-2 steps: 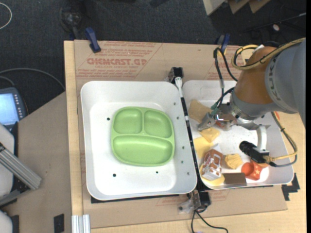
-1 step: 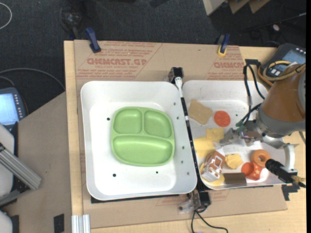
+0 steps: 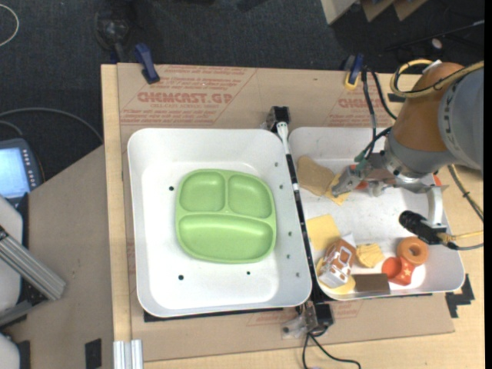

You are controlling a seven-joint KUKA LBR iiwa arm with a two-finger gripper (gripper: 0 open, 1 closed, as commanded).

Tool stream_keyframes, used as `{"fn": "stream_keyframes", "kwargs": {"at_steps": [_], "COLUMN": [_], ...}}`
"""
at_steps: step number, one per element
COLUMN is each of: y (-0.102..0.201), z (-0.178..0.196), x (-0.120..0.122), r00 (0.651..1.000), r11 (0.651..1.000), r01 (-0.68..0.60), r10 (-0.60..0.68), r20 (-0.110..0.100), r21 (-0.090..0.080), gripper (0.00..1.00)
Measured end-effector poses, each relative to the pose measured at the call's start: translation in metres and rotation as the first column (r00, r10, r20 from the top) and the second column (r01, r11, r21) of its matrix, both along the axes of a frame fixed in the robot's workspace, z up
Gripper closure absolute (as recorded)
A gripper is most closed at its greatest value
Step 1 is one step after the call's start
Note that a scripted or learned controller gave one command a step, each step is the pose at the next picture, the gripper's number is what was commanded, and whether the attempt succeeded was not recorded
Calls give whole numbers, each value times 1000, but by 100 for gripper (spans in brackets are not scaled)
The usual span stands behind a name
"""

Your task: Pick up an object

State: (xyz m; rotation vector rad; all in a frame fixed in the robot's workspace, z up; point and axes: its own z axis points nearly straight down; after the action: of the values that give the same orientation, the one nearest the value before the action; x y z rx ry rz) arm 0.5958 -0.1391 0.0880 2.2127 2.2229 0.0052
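My gripper [image 3: 347,183] hangs low over the back of the right bin [image 3: 453,271], at the right edge of a tan toast slice [image 3: 312,175]. A small yellow piece [image 3: 337,199] lies just beneath its tip. Nothing can be made out in its grasp. Nearer the front lie a yellow cheese square [image 3: 323,228], a red-and-white packet [image 3: 338,260], a pale cracker [image 3: 369,254], a brown bar [image 3: 371,284], an orange donut [image 3: 414,250] and a red piece [image 3: 393,268].
The left bin [image 3: 146,206] holds a green divided plate [image 3: 226,215]. A raised rim [image 3: 294,198] separates the two bins. The arm's grey and orange body [image 3: 438,121] covers the right bin's back right corner.
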Motion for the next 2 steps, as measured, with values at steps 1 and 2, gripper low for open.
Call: {"fn": "stream_keyframes", "kwargs": {"at_steps": [1,2], "y": [-20,-19], "z": [-4,7], "x": [-113,-107], "r00": [1000,1000], "r11": [1000,1000], "r01": [12,7], "r10": [-12,-7], "r20": [-15,-3], "r21": [4,-1], "gripper": [0,100]}}
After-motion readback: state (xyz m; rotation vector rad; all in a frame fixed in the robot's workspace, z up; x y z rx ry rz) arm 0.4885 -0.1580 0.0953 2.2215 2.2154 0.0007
